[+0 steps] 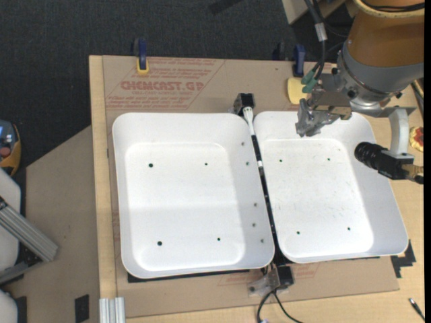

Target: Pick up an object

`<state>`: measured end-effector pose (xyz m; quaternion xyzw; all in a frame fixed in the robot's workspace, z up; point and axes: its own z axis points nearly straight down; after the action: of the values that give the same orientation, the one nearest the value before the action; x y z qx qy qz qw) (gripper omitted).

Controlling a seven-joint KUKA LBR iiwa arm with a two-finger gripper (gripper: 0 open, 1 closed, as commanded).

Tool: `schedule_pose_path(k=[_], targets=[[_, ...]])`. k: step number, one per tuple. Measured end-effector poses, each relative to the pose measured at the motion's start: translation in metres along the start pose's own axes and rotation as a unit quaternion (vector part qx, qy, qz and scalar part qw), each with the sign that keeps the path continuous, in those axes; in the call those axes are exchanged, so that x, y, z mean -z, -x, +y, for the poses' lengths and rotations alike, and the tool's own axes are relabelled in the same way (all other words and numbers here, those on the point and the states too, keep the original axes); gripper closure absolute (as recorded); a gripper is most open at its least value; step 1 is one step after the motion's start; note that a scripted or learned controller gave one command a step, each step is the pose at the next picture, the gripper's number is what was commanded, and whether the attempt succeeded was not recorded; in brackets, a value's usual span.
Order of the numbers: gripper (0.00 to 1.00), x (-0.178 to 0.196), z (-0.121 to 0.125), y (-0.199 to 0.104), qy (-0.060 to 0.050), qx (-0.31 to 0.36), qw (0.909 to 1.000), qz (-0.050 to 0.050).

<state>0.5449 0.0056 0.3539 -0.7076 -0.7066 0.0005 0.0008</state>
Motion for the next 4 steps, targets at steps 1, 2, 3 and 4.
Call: schedule_pose_path(k=[1,2,3,4], targets=[[1.00,-0.019,0.005,0.047,0.000,-0.001,1.0000,-0.001],[1.00,-0.028,0.052,-0.062,0.003,0.006,1.0000,0.001],[1.00,-0.026,0.057,0.033,0.003,-0.001,1.0000,-0.001],[1.00,-0.005,0.032,0.040,0.002,0.000,1.0000,0.000]])
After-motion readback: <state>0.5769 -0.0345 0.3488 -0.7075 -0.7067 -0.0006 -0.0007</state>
